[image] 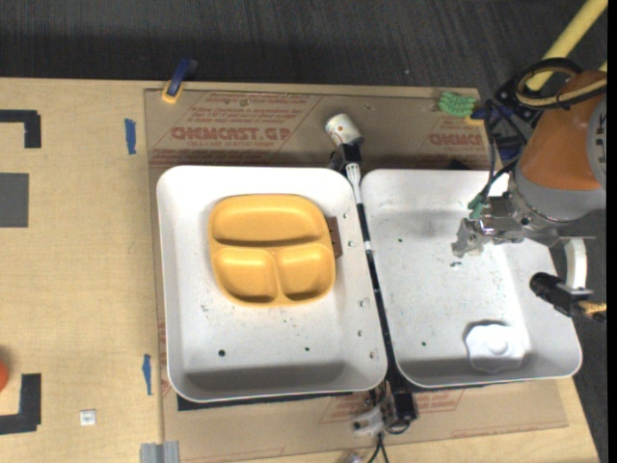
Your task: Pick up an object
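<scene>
Yellow three-compartment tray [273,248], upright

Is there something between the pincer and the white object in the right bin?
Nothing visible. The pincer hangs over the right bin, and bare bin floor lies between it and the white object near the front corner.

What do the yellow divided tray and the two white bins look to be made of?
The yellow tray looks like moulded plastic, matte to satin: rounded compartment edges and soft highlights. The left bin and right bin look like thin formed white plastic, slightly glossy at the rounded rims, with dark specks on the floor. Plastic type is uncertain.
</scene>
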Tool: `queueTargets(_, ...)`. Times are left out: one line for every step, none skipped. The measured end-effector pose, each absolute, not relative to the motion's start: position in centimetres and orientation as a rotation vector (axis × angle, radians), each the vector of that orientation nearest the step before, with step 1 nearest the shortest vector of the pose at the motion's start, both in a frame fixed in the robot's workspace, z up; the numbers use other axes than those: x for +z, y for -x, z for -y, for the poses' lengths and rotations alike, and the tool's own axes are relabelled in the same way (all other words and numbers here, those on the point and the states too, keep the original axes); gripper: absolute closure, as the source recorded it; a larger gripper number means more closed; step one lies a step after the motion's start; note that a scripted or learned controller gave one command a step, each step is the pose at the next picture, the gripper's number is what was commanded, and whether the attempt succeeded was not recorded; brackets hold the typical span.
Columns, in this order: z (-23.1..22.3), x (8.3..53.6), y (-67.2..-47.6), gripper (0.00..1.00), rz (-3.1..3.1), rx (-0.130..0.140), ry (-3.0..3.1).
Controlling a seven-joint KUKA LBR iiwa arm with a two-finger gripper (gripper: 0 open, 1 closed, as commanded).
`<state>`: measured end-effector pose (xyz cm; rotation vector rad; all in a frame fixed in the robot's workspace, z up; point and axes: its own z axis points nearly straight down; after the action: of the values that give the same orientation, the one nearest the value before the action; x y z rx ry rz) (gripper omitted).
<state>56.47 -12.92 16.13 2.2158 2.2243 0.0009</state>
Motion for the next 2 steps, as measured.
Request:
queueTargets(20.52, 16.79, -55.53, 1.00, -2.249, 0.000, -2.190)
queueTargets(20.47, 16.78, -55.55, 0.00, -2.250, 0.000, -2.189)
